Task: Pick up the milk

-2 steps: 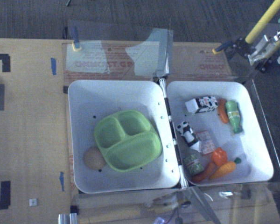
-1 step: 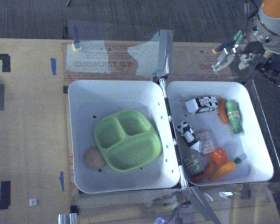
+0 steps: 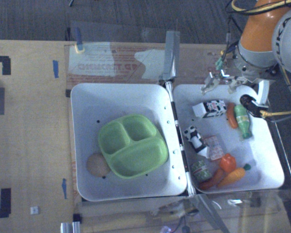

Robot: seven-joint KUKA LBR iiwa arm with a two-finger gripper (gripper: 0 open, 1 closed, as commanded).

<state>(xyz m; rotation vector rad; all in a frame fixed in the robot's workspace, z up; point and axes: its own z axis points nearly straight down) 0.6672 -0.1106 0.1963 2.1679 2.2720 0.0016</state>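
The milk (image 3: 209,108) is a small white carton with black cow patches, lying on its side in the upper part of the right bin (image 3: 271,149). My gripper (image 3: 219,85) hangs over the bin's far edge, just above and slightly right of the carton and apart from it. Its fingers (image 3: 207,86) are spread open with nothing between them. The grey arm with its orange band (image 3: 264,18) comes in from the upper right.
Around the milk in the right bin lie a green bottle (image 3: 242,121), an orange piece (image 3: 231,116), a cow-patterned toy (image 3: 194,138), a pinkish packet (image 3: 215,147), a can (image 3: 200,170), a red pepper (image 3: 227,162) and a carrot (image 3: 233,176). The left bin (image 3: 82,106) holds a green divided plate (image 3: 132,145) and a tan ball (image 3: 97,164).
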